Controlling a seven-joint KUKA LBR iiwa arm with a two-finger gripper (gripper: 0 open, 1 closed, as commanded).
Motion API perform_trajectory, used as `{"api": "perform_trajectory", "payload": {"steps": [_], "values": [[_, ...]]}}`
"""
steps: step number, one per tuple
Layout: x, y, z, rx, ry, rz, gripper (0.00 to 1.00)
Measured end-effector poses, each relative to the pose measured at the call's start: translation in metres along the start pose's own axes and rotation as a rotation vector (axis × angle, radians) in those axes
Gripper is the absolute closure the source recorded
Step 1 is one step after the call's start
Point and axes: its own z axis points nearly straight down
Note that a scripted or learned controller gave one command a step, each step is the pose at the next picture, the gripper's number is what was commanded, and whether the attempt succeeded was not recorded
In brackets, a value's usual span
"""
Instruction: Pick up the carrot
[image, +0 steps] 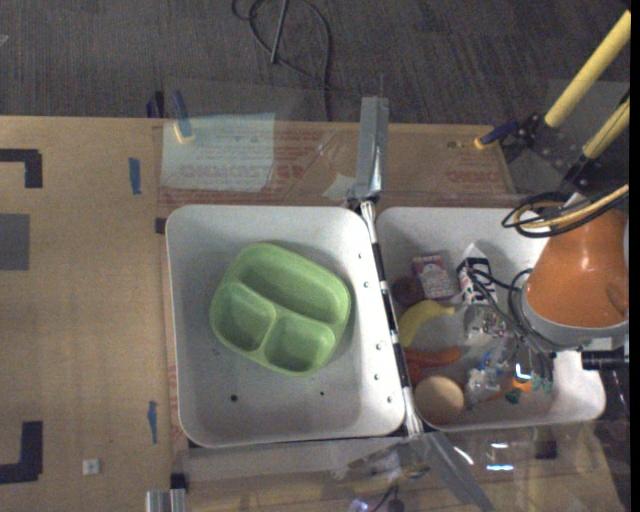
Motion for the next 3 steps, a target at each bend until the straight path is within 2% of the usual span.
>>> {"api": "perform_trajectory", "payload": {"steps": [1, 2, 3], "values": [[0.005, -0.015, -0.030, 0.001, -0.001, -0.091, 0.00], [-0.001, -0.033, 0.000, 0.000, -0.002, -0.465, 0.00], [-0.014, -0.051, -0.020, 0.001, -0.002, -0.419, 0.00]]}}
